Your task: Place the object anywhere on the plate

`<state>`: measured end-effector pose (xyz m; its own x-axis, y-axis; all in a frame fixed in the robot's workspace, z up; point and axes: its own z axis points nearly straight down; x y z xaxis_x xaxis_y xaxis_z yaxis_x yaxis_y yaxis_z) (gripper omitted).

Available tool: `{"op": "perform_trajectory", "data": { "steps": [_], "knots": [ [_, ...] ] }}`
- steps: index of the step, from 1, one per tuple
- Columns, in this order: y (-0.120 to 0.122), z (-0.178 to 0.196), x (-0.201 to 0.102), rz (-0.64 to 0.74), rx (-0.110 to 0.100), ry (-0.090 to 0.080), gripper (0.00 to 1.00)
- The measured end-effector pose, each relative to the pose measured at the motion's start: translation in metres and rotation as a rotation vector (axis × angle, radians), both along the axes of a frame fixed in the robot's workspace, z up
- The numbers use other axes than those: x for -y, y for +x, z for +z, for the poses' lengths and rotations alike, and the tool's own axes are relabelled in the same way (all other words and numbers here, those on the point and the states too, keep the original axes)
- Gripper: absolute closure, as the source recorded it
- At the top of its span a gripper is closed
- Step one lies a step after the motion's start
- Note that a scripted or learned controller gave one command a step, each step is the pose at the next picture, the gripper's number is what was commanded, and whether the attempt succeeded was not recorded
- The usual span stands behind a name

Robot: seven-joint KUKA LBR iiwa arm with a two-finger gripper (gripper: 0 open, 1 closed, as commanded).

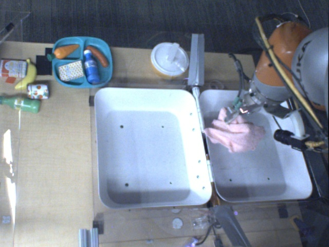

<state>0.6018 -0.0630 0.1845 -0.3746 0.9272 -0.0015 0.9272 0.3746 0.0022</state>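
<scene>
Tan bench [51, 163], dark floor behind. Left bin [149, 148] white, right bin [267, 179] beside it. Pink cloth [236, 135], crumpled, lies in right bin's upper left, edge near the divider. Gripper [239, 108] down at cloth's top, touching it; finger spread too small to tell.

Robot lab: bench [51, 163], 2 bins [149, 148]

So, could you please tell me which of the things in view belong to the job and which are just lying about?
Job:
pink cloth in the right bin
gripper, over the cloth's upper edge

Lying about:
left bin
blue divided tray of toy food
lidded cup
banana
small can
green bottle
</scene>
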Motion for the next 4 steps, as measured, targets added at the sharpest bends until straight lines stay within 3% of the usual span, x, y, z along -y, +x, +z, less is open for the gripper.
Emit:
{"op": "perform_trajectory", "data": {
  "steps": [1,2,4],
  "knots": [
    [0.002,0.041,-0.002,0.008,0.002,0.000,1.00],
    [-0.008,0.050,-0.058,0.414,0.001,0.000,1.00],
    [-0.031,0.032,-0.160,1.186,0.004,-0.002,1.00]
  ]
}}
